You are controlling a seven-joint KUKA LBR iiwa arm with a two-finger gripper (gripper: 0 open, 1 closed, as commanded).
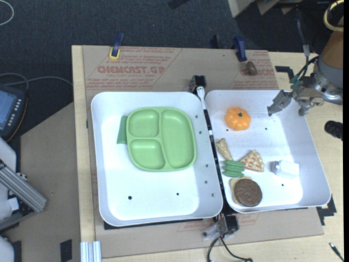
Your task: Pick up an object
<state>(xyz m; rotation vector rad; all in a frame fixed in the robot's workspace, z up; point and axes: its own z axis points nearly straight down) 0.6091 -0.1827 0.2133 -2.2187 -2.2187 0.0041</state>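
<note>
pincer (289, 103) apart, holding nothing | pumpkin (238, 118) just left, below | drop straight, centre fingers across it, then close

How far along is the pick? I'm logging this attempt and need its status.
Nothing looks picked yet. The gripper hovers open over the right bin's far edge with nothing between its fingers. The orange pumpkin, pizza slice, green beans and brown cookie all lie in that bin. Descending, grasping and lifting are all left.
</note>
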